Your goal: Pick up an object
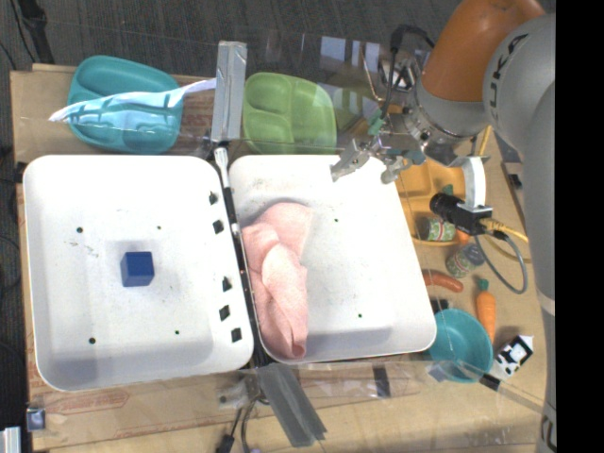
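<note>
Camera view shows my pincer (366,165) above the far edge of the right bin (377,281), near its back rim. Its two fingers are spread apart and nothing is between them. A pink cloth (278,276) lies crumpled in the right bin, along the left wall, well apart from my pincer. In the left bin (75,291) a small blue cube (138,268) sits alone near the middle. Behind the bins I see a teal container (123,102) and a green tray (289,111) on the bench.
</note>
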You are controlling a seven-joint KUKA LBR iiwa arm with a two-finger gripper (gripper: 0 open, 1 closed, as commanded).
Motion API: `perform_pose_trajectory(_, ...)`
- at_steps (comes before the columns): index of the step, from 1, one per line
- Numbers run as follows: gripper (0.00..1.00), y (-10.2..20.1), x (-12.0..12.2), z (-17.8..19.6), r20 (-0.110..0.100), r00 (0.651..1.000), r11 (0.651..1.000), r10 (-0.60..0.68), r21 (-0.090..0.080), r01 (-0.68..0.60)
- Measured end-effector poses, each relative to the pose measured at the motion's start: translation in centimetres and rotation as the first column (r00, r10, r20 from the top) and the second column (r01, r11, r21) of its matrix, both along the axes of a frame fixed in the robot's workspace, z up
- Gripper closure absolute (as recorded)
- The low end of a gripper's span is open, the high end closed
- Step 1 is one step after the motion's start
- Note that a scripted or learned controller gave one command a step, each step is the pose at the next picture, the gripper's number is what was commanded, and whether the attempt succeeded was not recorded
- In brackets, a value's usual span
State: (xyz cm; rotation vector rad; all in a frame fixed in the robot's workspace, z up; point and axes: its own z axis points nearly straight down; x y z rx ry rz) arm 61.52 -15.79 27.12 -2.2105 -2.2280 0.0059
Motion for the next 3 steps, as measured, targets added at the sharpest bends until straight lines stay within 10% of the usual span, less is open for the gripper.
perform_pose_trajectory(1,0.00,4.0,-0.4,-15.2,-0.001,0.997,0.997,0.075,0.001,-0.075)
perform_pose_trajectory(2,0.00,5.4,2.4,-17.9,0.004,0.992,0.992,0.130,0.000,-0.130)
perform_pose_trajectory(3,0.00,6.3,-0.4,-17.9,0.003,0.988,0.988,0.156,0.000,-0.156)
